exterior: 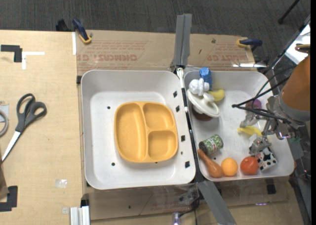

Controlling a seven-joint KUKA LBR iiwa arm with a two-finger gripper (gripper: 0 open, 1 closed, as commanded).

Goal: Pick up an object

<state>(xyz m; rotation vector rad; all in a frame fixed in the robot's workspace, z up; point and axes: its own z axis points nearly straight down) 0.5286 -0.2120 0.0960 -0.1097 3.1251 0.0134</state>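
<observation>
My gripper (258, 146) hangs low over the right side of the right bin (232, 101), under the grey wrist and orange band (299, 88). Its tip is just above a red tomato (249, 165) and a black-and-white spotted block (268, 160), close to both. A small yellow piece (251, 130) lies just left of the gripper body. An orange ball (229, 166), a carrot (209, 164) and a green can (212, 144) lie further left along the front. Whether the gripper touches anything is hidden.
A white bowl (204, 104), a white and blue toy (201, 83) and a yellow banana-like piece (217, 94) crowd the right bin's back left. A yellow divided plate (146, 131) sits in the left bin (96, 120). Scissors (24, 116) lie on the bench at left.
</observation>
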